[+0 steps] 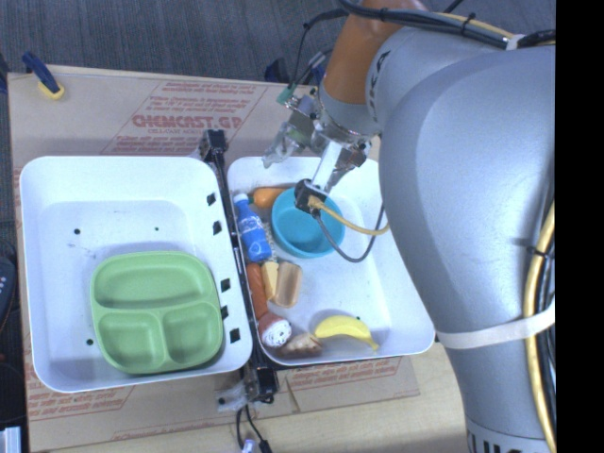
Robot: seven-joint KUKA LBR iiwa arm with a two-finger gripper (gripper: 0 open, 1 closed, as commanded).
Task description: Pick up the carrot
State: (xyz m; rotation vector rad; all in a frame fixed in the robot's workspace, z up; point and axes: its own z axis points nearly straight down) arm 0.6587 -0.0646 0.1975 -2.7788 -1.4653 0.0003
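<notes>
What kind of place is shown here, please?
Probably a robot lab rather than a kitchen: a grey arm reaches over two white bins set on a cardboard covered bench, and the banana in one bin looks like a toy.

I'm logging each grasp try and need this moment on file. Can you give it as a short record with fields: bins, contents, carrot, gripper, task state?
left bin: green divided plate
right bin: blue bowl, blue bottle, banana, carrot, and an orange item of unclear kind at the bowl's far rim
carrot: lies along the right bin's left wall, nearer the camera than the bottle
gripper: over the right bin's far end, apart from the carrot
task state: carrot not yet picked up
</notes>
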